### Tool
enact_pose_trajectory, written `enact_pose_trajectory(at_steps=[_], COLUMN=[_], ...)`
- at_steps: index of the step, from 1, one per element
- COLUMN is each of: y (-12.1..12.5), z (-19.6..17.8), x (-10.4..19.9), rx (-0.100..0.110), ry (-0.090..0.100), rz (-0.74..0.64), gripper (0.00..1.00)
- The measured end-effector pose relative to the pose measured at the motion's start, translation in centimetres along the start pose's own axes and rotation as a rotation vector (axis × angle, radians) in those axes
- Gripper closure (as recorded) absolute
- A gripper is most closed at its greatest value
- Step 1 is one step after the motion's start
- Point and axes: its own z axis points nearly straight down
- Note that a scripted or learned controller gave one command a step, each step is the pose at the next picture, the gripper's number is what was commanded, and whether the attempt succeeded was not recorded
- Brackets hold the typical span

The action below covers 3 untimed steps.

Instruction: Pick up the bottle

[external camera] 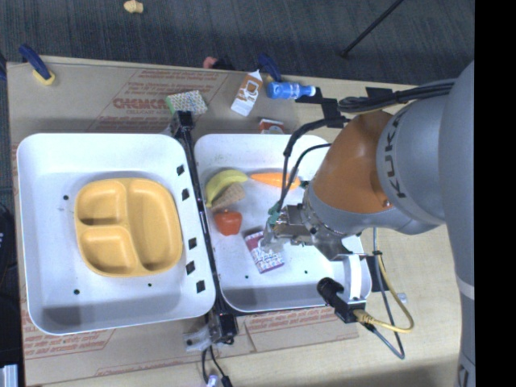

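Even, fairly bright overhead light, no hard hotspot. The white bins (32, 240) read clean, near blown out along the flat floors, with soft grey shading at the lower inside walls. Yellow tray (129, 224) evenly lit, mild sheen on its ridges. The arm (419, 168) throws a soft, diffuse shadow into the right bin beneath it; grey casing shows a broad dull highlight, orange band a gentle gloss. Dark floor up top is dim and grainy. Overall image soft, low resolution; small print on the cardboard (137, 103) blurs. Slight bending of straight edges toward the corners.
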Motion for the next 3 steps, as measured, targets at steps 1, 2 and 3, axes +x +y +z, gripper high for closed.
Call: enact_pose_trajectory(at_steps=[1, 2, 3], y=[0.6, 1.0, 1.0], z=[-5.3, 1.5, -7.0], x=[-6.7, -11.9, -11.4], rx=[-0.005, -0.003, -0.005], ry=[-0.002, -0.001, -0.001], rz=[-0.193, -0.099, 0.160], gripper=[1.00, 1.00, 1.00])
